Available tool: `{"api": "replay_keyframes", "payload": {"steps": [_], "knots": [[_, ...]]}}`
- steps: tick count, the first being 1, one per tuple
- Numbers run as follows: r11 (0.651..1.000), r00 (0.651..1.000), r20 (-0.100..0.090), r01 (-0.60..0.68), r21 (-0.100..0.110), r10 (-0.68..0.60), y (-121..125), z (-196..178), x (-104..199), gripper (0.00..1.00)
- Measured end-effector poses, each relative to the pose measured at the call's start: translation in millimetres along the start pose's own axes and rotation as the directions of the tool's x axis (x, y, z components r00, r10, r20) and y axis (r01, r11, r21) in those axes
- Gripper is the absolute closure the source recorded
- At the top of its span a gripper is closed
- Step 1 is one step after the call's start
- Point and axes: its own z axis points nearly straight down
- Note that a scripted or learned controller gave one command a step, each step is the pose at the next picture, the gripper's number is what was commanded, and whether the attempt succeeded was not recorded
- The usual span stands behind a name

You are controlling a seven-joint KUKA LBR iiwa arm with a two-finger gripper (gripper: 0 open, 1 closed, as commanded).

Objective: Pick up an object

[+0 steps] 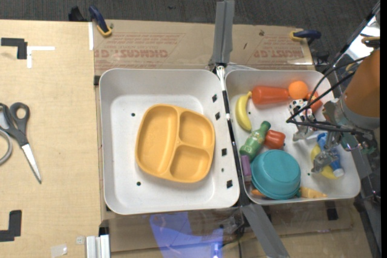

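Observation:
The right bin [344, 193] holds several objects: a yellow banana [243, 112], a long orange-red piece [272, 95], an orange ball [298, 89], a green bottle [255, 139], a small red item [275, 139], a teal bowl [276, 173] and a black-and-white toy [296, 107]. My gripper [326, 153] hangs low over that bin's right side, directly above a blue and yellow item [331, 167]. The wrist's metal parts and cables hide where the gripper meets that item. I see nothing lifted clear of the bin.
The left bin [115, 190] holds a yellow divided plate [175, 143]. Scissors [21, 136] lie on the wooden board at far left. Blue clamps [100, 20] hold cardboard behind the bins. An orange cone tip [309, 193] lies by the right bin's front wall.

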Motion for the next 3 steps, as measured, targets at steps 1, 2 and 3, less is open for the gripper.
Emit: {"api": "replay_keyframes", "payload": {"steps": [1,2,3], "knots": [[1.000,1.000,0.005,-0.002,0.001,0.002,0.0,-10.1,-1.9,1.00],[1.000,1.000,0.005,-0.003,0.001,0.003,0.1,-10.1,-2.0,0.00],[0.990,0.990,0.003,0.143,0.000,-0.143,1.8,-0.4,-105.3,0.00]]}}
